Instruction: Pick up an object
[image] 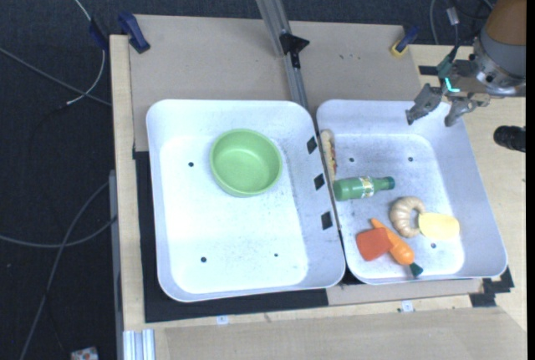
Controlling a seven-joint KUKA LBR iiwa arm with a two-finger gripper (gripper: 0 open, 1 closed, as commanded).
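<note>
Fingers (420, 103) of your gripper (438, 109) are spread apart with nothing between them, hanging over the far right corner of the right bin (468, 183). Inside that bin you have a green bottle (363, 187) lying on its side near the left wall, a tan ring-shaped doughnut (405, 215) toward the near side, a yellow piece (439, 225) touching the doughnut's right, and an orange carrot (386, 244) just nearer. Left of that bin, the other bin (180, 250) holds a green bowl (245, 162).
</note>
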